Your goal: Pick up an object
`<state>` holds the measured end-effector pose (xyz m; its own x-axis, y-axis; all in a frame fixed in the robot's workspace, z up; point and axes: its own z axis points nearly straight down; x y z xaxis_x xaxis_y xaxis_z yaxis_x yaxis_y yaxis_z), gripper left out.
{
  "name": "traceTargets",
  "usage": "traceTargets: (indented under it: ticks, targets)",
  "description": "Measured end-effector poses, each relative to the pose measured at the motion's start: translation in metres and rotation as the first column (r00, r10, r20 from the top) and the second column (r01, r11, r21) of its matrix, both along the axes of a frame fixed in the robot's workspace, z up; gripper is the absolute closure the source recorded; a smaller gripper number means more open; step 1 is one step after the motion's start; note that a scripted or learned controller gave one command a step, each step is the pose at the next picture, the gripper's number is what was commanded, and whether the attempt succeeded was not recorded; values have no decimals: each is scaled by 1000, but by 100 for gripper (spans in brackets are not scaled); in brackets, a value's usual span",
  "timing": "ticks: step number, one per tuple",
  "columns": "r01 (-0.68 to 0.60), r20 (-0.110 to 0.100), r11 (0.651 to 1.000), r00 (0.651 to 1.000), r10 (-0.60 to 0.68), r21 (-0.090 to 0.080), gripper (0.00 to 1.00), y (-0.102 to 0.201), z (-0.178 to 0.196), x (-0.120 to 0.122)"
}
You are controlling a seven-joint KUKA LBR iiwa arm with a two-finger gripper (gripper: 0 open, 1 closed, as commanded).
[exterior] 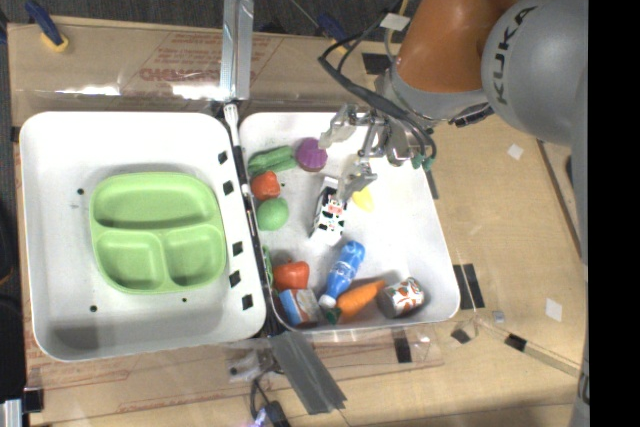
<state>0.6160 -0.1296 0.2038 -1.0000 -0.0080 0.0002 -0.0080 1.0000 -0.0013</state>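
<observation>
Now the gripper hung over the right bin, near its far edge, with the grey arm and its orange band reaching in from the right. Fingers looked spread part-way, one by the purple ball, the other above the cow-patterned carton, and nothing sat between them, so no catch. The step in hand seemed to be the approach, lining up over a target.

Candidates were plenty: the purple ball lay at the far edge beside a green cucumber; a small yellow piece lay just past the carton; a red tomato and green ball hugged the left wall; a blue bottle, a carrot and a can crowded the near edge. The left bin carried a green tray.

Next move, by my reckoning: centre over one item, likely the carton or ball, drop straight down, then close.
</observation>
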Motion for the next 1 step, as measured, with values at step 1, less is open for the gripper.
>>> traceTargets:
  ticks: [1]
  targets:
    - [-25,-1,1000,1000,25,2,0,-11,-112,-61]
